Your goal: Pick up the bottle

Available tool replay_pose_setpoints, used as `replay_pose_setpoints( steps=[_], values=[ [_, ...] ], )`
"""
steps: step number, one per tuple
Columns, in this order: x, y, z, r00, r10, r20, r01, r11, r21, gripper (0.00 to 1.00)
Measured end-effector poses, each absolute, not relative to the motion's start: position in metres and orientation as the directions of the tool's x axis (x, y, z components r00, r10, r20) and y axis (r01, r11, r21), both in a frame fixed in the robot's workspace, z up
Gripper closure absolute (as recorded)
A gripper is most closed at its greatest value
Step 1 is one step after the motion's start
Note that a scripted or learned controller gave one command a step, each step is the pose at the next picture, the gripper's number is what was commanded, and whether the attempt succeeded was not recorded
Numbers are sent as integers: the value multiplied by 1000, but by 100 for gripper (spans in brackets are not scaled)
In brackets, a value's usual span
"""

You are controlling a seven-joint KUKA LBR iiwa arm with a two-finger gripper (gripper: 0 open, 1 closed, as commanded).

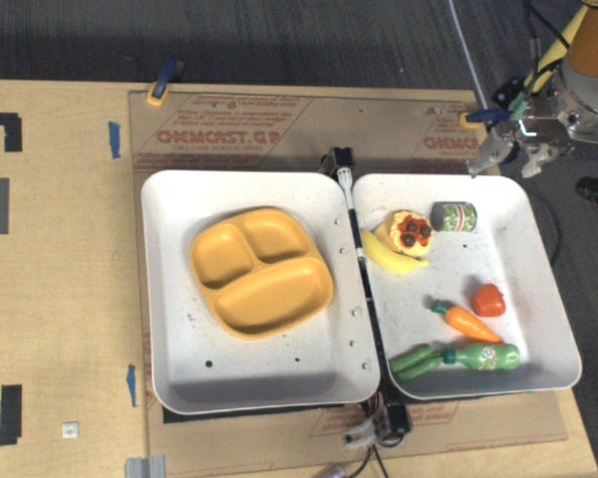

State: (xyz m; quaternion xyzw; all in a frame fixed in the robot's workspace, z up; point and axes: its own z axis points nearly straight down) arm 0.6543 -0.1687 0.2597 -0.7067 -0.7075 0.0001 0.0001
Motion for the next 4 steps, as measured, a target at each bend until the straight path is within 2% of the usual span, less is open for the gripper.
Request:
replay_pose_setpoints(
  steps=[1,2,3,4],
  values=[
    [655,-168,270,-3,1000,-1,1000,3,3,100],
    [667,-224,239,-212,977,-3,977,212,3,100],
    [667,-195,174,-473,881,0,881,473,1,100],
    [587,-207,93,-560,828,-3,828,560,3,100]
  ],
)
